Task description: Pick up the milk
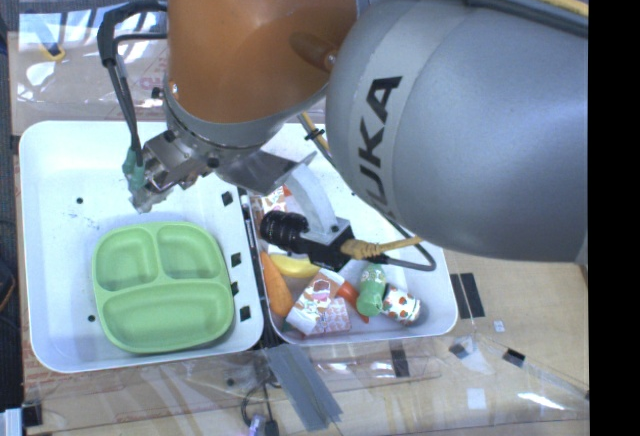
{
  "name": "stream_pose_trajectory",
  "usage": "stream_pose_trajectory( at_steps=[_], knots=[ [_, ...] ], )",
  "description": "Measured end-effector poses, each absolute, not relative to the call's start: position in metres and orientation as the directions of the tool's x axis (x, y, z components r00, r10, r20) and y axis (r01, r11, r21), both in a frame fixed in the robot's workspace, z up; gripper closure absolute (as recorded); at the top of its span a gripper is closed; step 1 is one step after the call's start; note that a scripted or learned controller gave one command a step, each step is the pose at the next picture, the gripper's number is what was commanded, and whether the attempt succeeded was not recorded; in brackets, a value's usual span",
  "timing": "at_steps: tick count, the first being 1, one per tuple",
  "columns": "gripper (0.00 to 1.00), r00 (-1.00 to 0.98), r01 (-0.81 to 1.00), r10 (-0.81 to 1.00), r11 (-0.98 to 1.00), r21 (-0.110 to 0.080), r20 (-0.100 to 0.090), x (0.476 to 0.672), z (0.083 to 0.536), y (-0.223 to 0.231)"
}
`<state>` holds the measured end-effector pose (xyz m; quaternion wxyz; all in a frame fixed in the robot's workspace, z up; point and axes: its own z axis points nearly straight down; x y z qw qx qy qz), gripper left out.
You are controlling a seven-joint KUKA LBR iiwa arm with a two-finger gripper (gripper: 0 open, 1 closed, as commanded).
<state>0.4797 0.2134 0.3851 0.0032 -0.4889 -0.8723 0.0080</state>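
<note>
The milk (322, 305) is a small white carton with red print. It lies on its side at the front of the right bin (440, 324), among other toy foods. My gripper (148, 186) hangs over the left bin (50, 224), just behind the green plate and well to the left of the milk. Nothing shows in the gripper. The bulky arm hides most of the right bin's back half.
A green divided plate (160, 287) fills the front of the left bin. Beside the milk lie an orange carrot (279, 294), a yellow banana (291, 266), a green bottle (372, 290) and a red-and-white spotted piece (402, 306). A red-and-white packet (276, 197) peeks out under the arm.
</note>
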Motion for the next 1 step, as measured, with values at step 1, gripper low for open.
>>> stream_pose_trajectory(
  at_steps=[1],
  knots=[
    [1.00, -0.531, 0.847, 0.848, 0.531, -0.023, -0.003, 0.4808, 0.3921, 0.2166]
  ],
)
